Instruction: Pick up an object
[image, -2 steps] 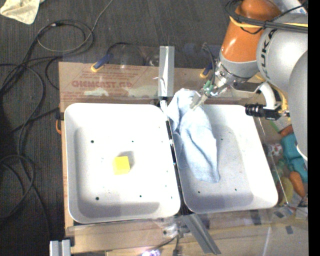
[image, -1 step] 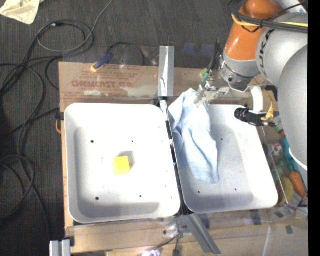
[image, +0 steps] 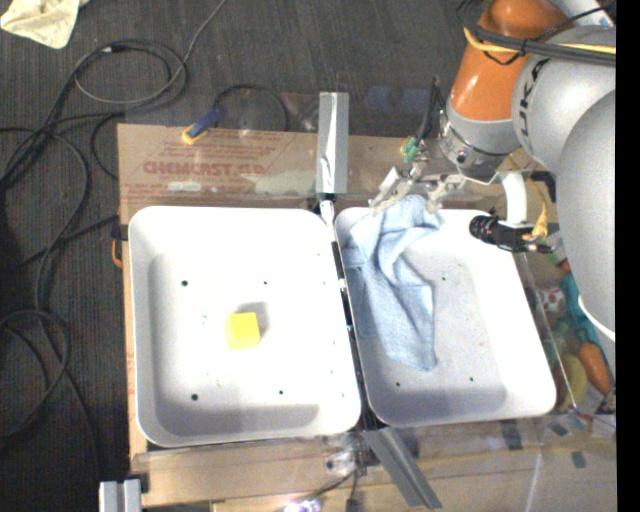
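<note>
Left bin (image: 150, 330) has a yellow block (image: 243, 330) sitting about dead center. Right bin (image: 500, 390) has a blue cloth (image: 405, 300) running from 11 o'clock toward center, its top corner pinched up between the gripper (image: 412, 195) fingers.

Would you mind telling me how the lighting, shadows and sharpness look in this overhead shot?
In the camera view, light is even and soft; the yellow block casts a faint shadow in the left bin; the blue cloth in the right bin shows gentle fold shading; the gripper looks slightly blurred; the floor around the bench is dark.
</note>
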